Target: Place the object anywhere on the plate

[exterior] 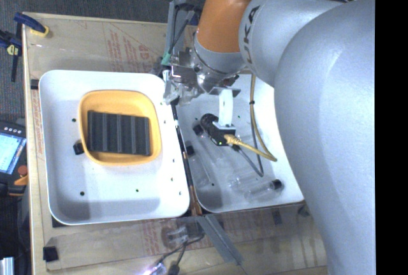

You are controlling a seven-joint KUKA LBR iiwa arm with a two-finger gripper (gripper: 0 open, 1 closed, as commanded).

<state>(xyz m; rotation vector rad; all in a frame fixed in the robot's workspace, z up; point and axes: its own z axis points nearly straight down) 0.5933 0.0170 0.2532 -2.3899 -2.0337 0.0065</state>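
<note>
Task obj, a black ridged block (120, 133), lay flat on yellow plate (118, 99) in view-left bin (57, 191), long axis L-R across view, ridges crosswise. Arm's gripper (173, 91) hung over bins' shared edge; grip state couldn't be told.

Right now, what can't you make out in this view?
Camera view:
- whether the gripper holds anything: the wrist covers it
- much of the right bin: hidden under the arm
- the clear item in that bin: too faint to identify
</note>
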